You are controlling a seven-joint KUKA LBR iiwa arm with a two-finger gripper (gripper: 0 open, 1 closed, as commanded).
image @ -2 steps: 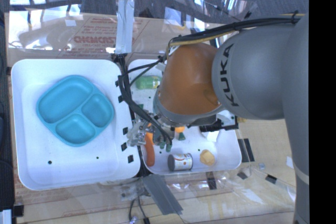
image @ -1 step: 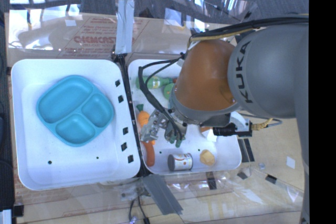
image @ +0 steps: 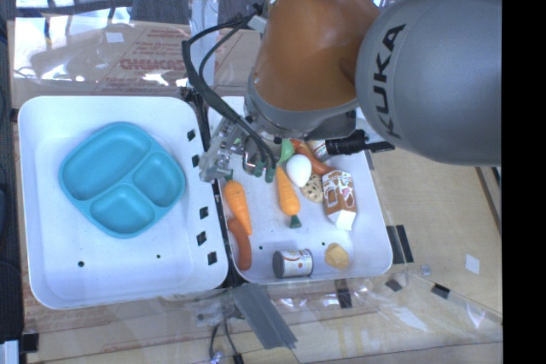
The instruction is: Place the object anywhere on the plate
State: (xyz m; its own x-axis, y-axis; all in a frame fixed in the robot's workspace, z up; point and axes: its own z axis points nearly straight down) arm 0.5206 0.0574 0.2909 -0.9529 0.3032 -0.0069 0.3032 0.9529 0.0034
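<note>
Currently, arm: the grey KUKA arm [image: 426, 64] with its orange band reaches in from the right and hangs over the far part of the right bin [image: 375, 247].
Gripper: the gripper [image: 229, 159] sits low at the right bin's left wall, close to the far-left corner; whether it is parted or closed cannot be told, since cables and metal parts blur together.
Held item: nothing can be made out between its tips.
Plate: the blue sectioned plate [image: 122, 177] lies in the left bin [image: 51, 268], toward the middle and far-left part, with three compartments.
Nearest object: an orange carrot [image: 237, 205] lies along the right bin's left wall, just beside and nearer the front than the gripper, apart from it.
Second carrot: another carrot [image: 288, 195] lies in the middle of the right bin, near the gripper's right side.
Egg: a white egg [image: 299, 170] rests just beyond that carrot, partly under the arm.
Red item: a reddish long item [image: 241, 247] lies at the left wall near the front edge.
Can: a small can [image: 293, 263] lies on its side at the front edge.
Carton: a small printed carton [image: 340, 195] lies toward the right wall.
Potato: a small tan lump [image: 338, 255] lies near the front-right corner.
</note>
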